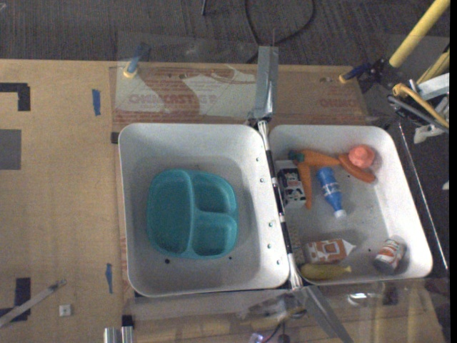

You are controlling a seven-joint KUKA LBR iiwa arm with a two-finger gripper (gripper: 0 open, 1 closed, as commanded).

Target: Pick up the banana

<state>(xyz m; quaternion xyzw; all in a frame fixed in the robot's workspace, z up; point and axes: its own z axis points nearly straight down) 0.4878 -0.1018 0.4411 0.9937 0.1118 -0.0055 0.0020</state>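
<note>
A: Location of the banana (pixel 325 271)?
B: Right bin (pixel 413 213), near edge, left corner, lying flat. A small carton (pixel 328 250) sits just beyond it; a can (pixel 390 254) lies to its right.
A: Left bin (pixel 136 213) contents?
B: One teal divided tray (pixel 191 212).
A: Finger state?
B: Cannot tell

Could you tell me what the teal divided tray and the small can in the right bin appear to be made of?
The teal divided tray looks like matte moulded plastic: uniform colour, soft rounded compartments. The small can seems metal with a printed label, judging by its pale shiny end, though it is too small to be sure.
</note>
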